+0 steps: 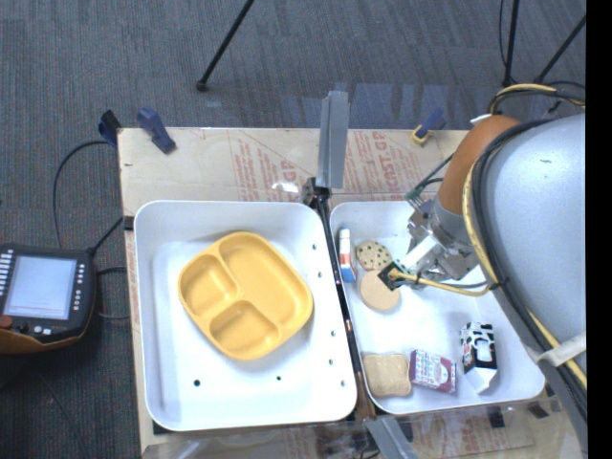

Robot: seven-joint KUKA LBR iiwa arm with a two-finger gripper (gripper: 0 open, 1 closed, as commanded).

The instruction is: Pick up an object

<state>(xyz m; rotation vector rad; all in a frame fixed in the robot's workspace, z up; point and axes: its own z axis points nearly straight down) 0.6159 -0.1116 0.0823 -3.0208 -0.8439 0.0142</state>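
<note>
Currently arm reaching in from right of frame, gripper hanging low over upper middle of right bin; open or closed, cannot tell from here. Tan round disc lying just lower left of gripper, chocolate-chip cookie just above it, white tube lying along bin's left wall. Toast slice, maroon carton, cow-patterned carton sitting along lower edge. Yellow divided plate sitting in left bin.

Chunky grey arm, smooth rounded shell, orange band above the wrist, pale metal gripper, black cables alongside.
</note>
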